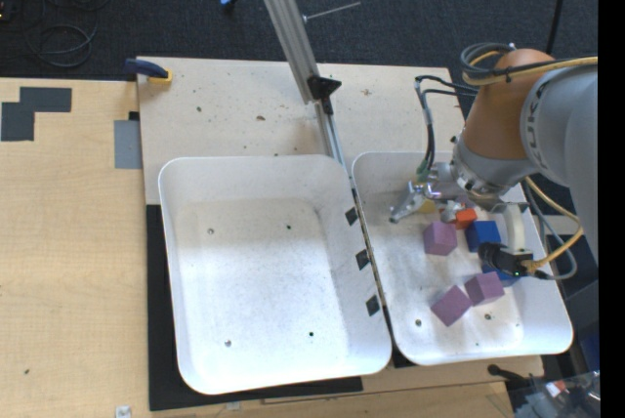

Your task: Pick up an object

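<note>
Right bin (547,333): three purple blocks (439,238) (451,305) (484,287), one blue block (482,233), one orange piece (465,217). Tool (435,194) low above far blocks; finger state cannot be told. No legible writing.

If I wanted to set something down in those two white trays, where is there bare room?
The left bin offers bare floor from wall to wall. In the right bin, the strip beside the divider is free. Its right half is crowded: purple blocks, a blue block and the gripper.
</note>
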Robot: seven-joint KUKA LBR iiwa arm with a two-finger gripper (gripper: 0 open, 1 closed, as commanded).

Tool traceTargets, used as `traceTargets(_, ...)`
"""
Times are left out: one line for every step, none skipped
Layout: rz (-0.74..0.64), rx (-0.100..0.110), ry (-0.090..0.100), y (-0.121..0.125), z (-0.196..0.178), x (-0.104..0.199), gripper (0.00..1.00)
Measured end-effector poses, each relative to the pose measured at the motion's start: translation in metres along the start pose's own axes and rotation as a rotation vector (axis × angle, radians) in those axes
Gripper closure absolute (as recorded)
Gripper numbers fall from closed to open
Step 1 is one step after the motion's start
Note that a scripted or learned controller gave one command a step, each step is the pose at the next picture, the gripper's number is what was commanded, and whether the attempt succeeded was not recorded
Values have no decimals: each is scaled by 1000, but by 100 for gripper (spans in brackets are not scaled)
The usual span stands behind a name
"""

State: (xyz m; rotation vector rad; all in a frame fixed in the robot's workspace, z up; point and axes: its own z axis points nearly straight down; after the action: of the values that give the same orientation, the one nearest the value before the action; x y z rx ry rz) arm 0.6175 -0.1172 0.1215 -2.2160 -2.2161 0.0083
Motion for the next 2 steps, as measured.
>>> traceTargets(4, -8, -2, 1, 31, 1, 0)
traceTargets(10, -8, -1, 0, 20, 0, 100)
